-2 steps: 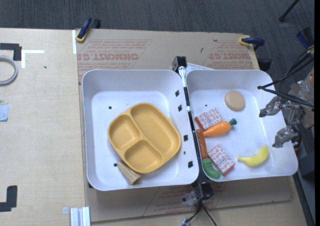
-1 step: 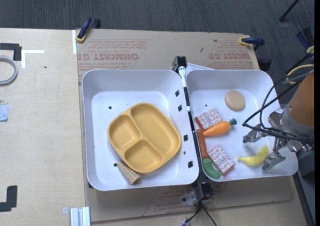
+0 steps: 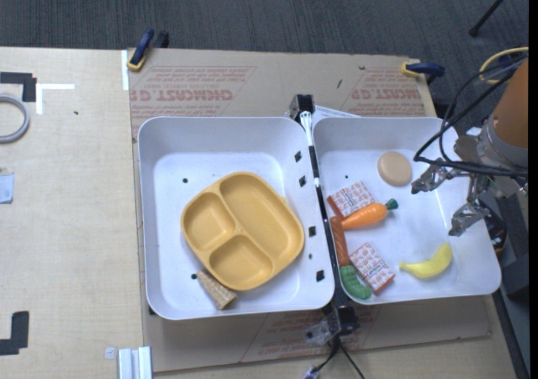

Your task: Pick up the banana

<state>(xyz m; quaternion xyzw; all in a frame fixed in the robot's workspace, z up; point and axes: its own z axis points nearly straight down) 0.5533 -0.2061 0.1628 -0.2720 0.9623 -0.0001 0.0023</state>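
Lying untouched at five o'clock in the right bin point(image 3: 471, 285), the banana point(image 3: 429, 263) awaits pickup; the jaws point(image 3: 444, 198) hang open and unladen above it.

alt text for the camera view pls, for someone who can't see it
A robot arm's open end effector hovers over the right white bin, above a yellow banana that lies near a carrot, a round cookie and snack packets. The left bin holds a yellow divided plate.
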